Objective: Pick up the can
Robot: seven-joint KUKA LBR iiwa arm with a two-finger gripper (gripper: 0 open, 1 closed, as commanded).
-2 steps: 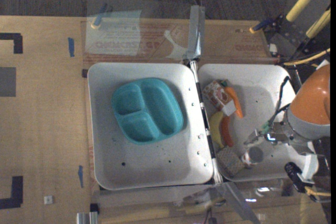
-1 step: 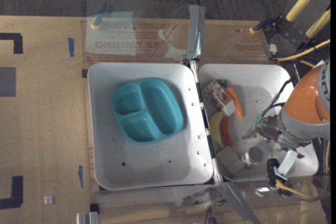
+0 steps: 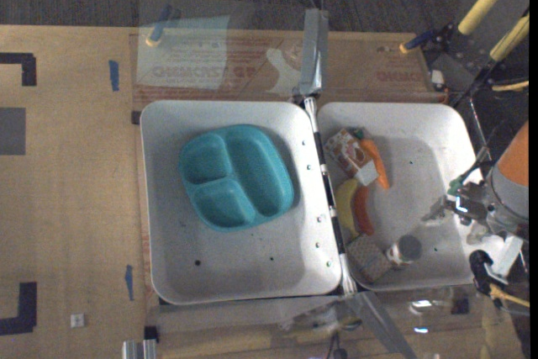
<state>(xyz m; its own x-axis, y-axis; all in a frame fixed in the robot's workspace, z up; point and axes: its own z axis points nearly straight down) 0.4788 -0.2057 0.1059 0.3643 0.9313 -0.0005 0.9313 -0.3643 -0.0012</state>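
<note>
The can (image 3: 405, 249) looks like a small grey cylinder lying near the front of the right bin (image 3: 420, 143), with a pale end toward the left. My gripper (image 3: 455, 206) hangs over the bin's right side, up and to the right of the can and apart from it. I see nothing held in the gripper. The arm's orange band (image 3: 514, 160) shows at the right edge of the view.
Along the right bin's left side lie a small carton (image 3: 347, 153), a carrot (image 3: 377, 165), a banana (image 3: 345, 206) and a grey textured pad (image 3: 367, 257) beside the can. The left bin (image 3: 168, 265) holds a teal divided plate (image 3: 237, 176).
</note>
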